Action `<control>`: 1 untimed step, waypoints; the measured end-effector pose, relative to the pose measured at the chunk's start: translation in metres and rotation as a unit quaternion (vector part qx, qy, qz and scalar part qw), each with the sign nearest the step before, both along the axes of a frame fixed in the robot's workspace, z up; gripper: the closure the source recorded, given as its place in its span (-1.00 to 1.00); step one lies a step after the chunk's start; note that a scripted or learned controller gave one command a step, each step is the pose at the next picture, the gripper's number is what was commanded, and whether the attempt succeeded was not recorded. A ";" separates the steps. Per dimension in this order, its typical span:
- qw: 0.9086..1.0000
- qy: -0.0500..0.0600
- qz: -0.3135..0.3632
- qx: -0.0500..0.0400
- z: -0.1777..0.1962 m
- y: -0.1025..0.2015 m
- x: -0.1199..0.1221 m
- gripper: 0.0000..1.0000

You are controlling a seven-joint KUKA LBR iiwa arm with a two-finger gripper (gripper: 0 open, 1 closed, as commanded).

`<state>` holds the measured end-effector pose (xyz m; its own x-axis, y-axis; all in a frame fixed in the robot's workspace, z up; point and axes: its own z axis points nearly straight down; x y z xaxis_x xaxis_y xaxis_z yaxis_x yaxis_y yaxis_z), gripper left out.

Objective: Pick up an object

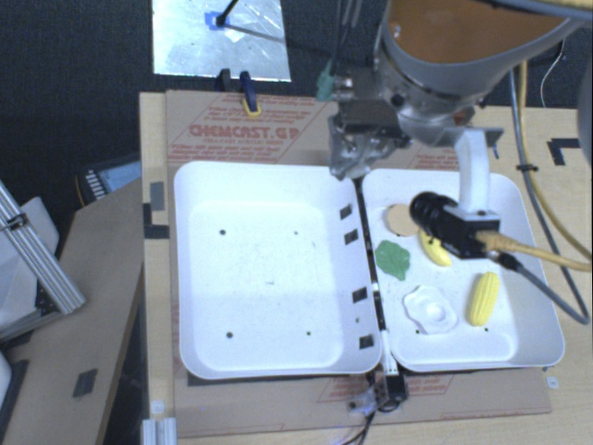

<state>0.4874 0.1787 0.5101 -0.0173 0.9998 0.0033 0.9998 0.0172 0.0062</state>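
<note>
Corn cob (483, 298), right of fried egg (430, 308): likely light, stiff, ribbed plastic; grip across its middle. Pincer (350, 162) state: cannot tell.

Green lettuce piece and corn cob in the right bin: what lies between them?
In the camera view, the white fried-egg piece lies between the green lettuce piece and the corn cob, slightly nearer the bin's front.

Two white bins (259, 276), one corn cob (483, 298), one banana (434, 247), one fried egg (430, 309), one green leaf (393, 260)
</note>
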 end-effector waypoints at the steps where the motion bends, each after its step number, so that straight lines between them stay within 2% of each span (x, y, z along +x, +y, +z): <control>1: 1.000 0.005 -0.015 -0.004 -0.070 -0.134 -0.001 1.00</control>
